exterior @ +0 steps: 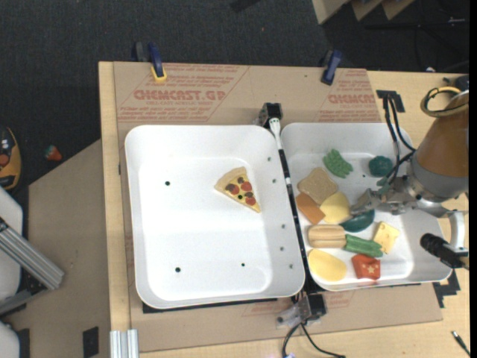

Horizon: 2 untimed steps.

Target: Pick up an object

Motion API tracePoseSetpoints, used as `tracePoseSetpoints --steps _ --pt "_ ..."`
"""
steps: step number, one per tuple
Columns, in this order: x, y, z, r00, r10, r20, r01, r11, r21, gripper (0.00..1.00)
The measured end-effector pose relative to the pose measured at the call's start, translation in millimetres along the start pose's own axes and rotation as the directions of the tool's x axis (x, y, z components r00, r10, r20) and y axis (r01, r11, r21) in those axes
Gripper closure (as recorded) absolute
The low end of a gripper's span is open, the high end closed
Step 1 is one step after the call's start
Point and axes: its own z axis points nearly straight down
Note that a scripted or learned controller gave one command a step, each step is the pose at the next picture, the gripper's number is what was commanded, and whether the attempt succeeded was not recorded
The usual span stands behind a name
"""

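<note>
My gripper (370, 200) reaches in from the right and hangs low over the middle of the right bin (298, 136). Just under it lie a dark teal curved piece (358, 221) and a yellow round piece (336, 209). Around them are a tan bread slice (318, 184), an orange wedge (308, 209), a green leafy piece (337, 162), a teal lump (380, 165), a hot-dog bun (326, 236), a green pod (363, 245), a cheese wedge (386, 237), a red piece (366, 267) and a yellow disc (328, 265). Nothing is visibly lifted.
The left bin (149, 200) holds a single pizza slice (240, 189) near its upper right. The arm's grey body with its orange band (445, 151) stands over the right bin's right edge. Black cables (393, 125) run along the far right corner.
</note>
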Motion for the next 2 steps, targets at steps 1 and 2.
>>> tracePoseSetpoints --steps 1,2 --pt "25 53 -9 1.0 -0.007 0.002 0.007 1.0 -0.011 0.0" --pt "65 127 -10 1.0 -0.01 0.001 0.01 1.0 -0.013 0.0"
